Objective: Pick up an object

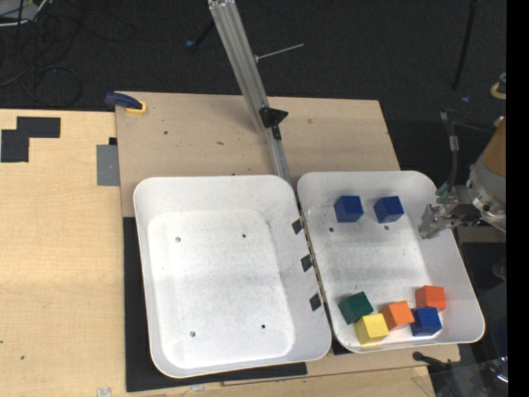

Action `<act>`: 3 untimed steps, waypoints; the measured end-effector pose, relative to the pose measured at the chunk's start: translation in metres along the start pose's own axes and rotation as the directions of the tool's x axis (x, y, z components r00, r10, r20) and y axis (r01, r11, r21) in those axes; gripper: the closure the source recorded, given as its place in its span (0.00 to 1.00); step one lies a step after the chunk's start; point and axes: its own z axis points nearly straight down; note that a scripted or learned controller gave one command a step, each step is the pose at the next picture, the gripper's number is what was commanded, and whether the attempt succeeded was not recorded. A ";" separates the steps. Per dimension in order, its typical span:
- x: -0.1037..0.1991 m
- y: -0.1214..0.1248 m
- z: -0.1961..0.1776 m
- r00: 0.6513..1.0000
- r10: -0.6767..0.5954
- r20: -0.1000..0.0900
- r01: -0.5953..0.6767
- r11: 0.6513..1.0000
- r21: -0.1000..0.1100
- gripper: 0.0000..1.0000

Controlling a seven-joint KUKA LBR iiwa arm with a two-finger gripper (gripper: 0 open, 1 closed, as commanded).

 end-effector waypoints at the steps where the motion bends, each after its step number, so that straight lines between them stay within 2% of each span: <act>1: 0.002 0.000 -0.043 1.000 -0.001 -0.001 0.001 1.000 0.001 1.00; 2: 0.002 0.000 -0.071 1.000 -0.002 -0.001 0.002 1.000 0.003 1.00; 3: 0.052 -0.013 -0.053 1.000 -0.003 -0.005 0.003 1.000 0.008 1.00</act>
